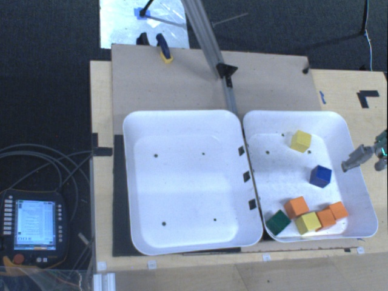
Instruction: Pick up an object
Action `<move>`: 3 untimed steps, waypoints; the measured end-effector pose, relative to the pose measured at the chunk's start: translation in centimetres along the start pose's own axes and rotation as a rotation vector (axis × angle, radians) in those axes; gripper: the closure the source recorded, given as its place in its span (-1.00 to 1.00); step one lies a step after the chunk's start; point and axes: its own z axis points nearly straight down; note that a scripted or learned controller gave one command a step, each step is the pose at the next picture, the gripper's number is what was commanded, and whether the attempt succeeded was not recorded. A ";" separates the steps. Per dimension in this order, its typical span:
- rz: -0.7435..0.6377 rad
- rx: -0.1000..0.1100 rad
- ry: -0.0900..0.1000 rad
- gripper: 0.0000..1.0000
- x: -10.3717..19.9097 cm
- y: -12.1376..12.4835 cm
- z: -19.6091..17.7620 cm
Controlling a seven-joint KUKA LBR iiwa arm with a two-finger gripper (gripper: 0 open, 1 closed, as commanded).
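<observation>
Crowding the right bin (357, 180) — six blocks, three orange (296, 206).

Open floor around blue cube (321, 176)

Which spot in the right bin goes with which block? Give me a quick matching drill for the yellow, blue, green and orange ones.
Blocks:
1. lone yellow block
2. blue block
3. green block
4. orange block at the cluster's right end

Spots:
A. front left corner of the right bin
B. front right, by the bin wall
C. far part of the bin, apart from the rest
D. mid-bin, nearest the gripper

Pairs: 1-C, 2-D, 3-A, 4-B
</observation>
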 end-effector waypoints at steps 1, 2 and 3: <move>0.002 0.004 0.001 -1.00 -0.1 0.0 4.1; 0.002 0.005 0.001 -1.00 -0.2 0.2 8.3; 0.001 0.005 0.002 -1.00 -0.2 0.5 12.5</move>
